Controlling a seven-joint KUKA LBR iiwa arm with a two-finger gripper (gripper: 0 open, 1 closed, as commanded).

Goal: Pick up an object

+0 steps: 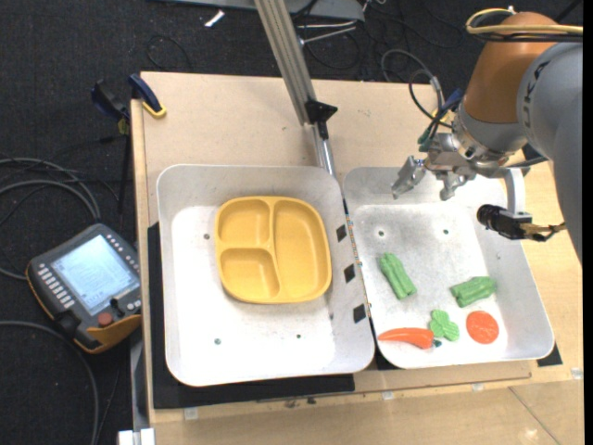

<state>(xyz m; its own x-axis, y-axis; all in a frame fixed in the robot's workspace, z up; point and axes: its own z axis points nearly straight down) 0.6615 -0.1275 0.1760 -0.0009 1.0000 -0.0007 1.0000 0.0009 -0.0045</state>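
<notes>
Nearest to us, at the front edge of the right bin (519, 248), we see a row of small toy foods. We take this bin as our landmark for all places.

Far to the left of it, off the tabletop (222, 109), a teach pendant (83, 286) with a lit screen lies on the dark floor among cables. Next comes the left bin (185, 341), touching the right bin along its side, and a yellow divided plate (274, 249) with three compartments rests in the middle of it. A grey metal pole (289, 49) rises at a slant from the point where the two bins meet at the back.

Inside the right bin, going from left to right, we see a green ridged vegetable (397, 274) near the middle left, then an orange carrot (406, 337) at the front edge, and a small green leafy piece (444, 325) touching the carrot's right end. Just beside it lies a red round slice (482, 326), and a second green vegetable (473, 290) lies a little behind that slice.

Over the back edge of the right bin hangs the end effector (427, 180). Its two fingers are spread apart and nothing is between them. It is well apart from all the toy foods, which lie untouched on the bin floor. The grey arm with its orange band (505, 63) enters from the right above it.
</notes>
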